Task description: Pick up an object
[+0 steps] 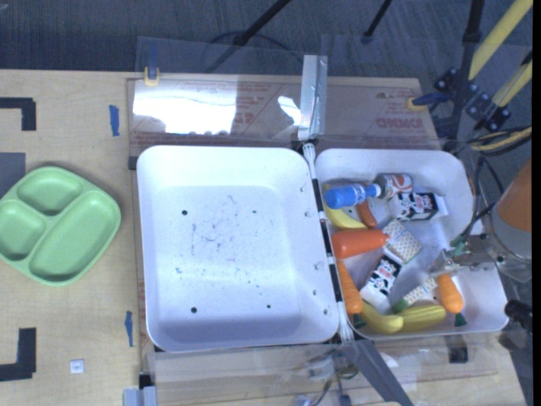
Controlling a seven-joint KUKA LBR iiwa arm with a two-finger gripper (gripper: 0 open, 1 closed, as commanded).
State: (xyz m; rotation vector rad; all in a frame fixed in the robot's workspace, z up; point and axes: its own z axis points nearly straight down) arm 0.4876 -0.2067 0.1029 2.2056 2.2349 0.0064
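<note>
Hovering my claw (450,260) at right bin (461,172) edge, grip state unclear; small orange carrot (450,294) with green tip just below.

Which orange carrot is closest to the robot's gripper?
The small orange toy carrot near the right bin's right side, just below the gripper. The big orange carrot in the middle and the thin one by the divider lie farther left.
</note>
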